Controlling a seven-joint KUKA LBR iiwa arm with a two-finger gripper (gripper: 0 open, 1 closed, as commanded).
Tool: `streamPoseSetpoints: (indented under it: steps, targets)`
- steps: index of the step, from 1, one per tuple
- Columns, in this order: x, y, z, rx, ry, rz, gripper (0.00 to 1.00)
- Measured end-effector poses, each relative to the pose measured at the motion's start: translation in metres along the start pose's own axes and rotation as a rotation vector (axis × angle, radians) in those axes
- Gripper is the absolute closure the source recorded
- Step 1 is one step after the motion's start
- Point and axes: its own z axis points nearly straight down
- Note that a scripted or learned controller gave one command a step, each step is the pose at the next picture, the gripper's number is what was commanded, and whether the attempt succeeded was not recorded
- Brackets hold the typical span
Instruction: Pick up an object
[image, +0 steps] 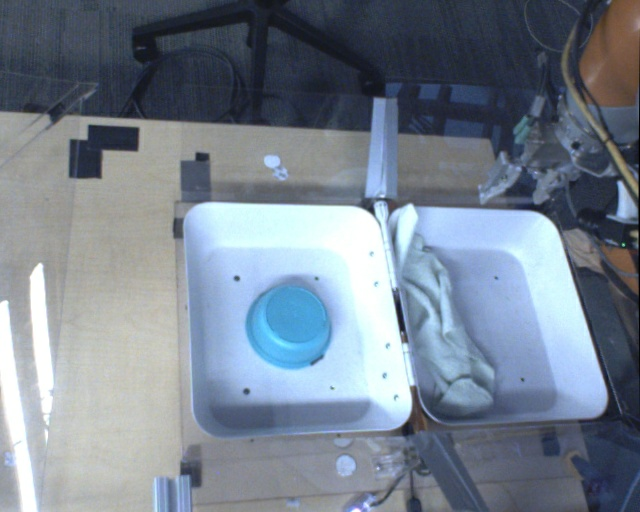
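A blue round bowl (289, 326) lies upside down near the middle of the left bin (215, 250). A pale grey-green cloth (440, 325) lies crumpled along the left side of the right bin (540, 300), one corner draped up over the divider. My gripper (522, 176) hangs above the bench beyond the right bin's far edge, apart from both objects. Its fingers spread apart with nothing between them.
A metal post (381, 150) stands behind the seam between the bins. Cables and the arm's orange band (608, 50) crowd the upper right corner. Black tape marks (100, 148) lie on the wooden bench at the left.
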Motion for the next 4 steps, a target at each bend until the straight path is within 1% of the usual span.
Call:
streamPoseSetpoints:
  steps: [1, 2, 3, 4]
  targets:
    - [0.047, 0.006, 0.128, 0.002, 0.001, 0.057, 0.00]
    - [0.039, -0.021, 0.184, -0.012, 0.003, 0.207, 0.00]
    - [0.041, -0.018, 0.172, -0.020, 0.005, 0.203, 1.00]
    - [0.032, 0.003, 0.184, -0.012, -0.001, -0.046, 1.00]
